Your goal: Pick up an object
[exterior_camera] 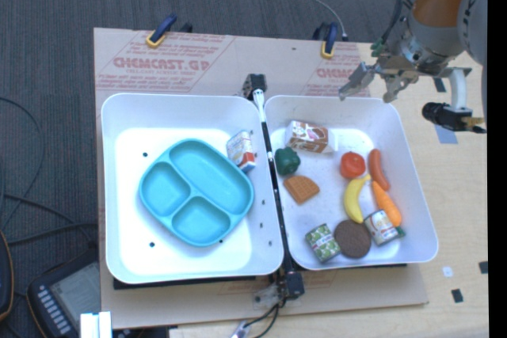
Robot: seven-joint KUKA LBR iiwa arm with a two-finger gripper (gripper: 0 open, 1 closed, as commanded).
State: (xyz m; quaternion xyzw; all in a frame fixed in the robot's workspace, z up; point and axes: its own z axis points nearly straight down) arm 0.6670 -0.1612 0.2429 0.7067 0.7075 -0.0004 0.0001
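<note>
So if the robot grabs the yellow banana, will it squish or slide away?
Probably no squishing: the banana looks like a glossy toy, so likely stiff and light. That shiny, curved skin could slip between the fingers. It lies close to the carrot and the brown disc, so a push might turn it against them instead of rolling far.

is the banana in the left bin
No, the banana lies in the right bin, between the tomato and the carrot; the left bin holds the blue tray.

I get bright, even overhead light w/ soft short shadows; mild glare on white bins (190,111); pic slightly soft, low-res, edges undistorted.
</note>
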